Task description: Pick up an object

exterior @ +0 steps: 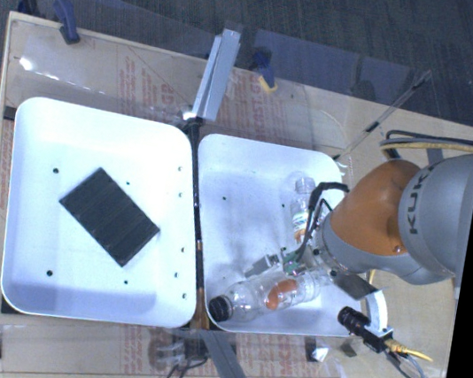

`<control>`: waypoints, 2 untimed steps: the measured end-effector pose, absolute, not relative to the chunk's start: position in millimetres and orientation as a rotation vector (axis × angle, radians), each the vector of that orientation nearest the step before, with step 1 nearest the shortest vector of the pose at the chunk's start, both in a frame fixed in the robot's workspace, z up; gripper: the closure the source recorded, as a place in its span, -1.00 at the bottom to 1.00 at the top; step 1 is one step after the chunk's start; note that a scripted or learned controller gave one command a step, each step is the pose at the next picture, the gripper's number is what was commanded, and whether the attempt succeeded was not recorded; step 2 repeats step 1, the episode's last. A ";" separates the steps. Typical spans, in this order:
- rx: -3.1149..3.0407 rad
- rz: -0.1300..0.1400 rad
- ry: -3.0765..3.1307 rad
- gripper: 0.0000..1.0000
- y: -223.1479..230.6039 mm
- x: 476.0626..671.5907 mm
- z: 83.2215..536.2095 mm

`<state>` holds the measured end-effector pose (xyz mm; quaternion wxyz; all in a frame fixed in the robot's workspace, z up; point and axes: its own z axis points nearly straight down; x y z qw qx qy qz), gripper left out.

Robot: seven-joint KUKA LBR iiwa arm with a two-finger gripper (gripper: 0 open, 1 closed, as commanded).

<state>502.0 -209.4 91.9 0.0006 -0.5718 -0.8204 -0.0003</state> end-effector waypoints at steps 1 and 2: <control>-2.094 0.003 -2.332 -1.00 -158.4 508.9 91.0; -2.094 0.003 -2.332 -1.00 -158.4 508.9 91.0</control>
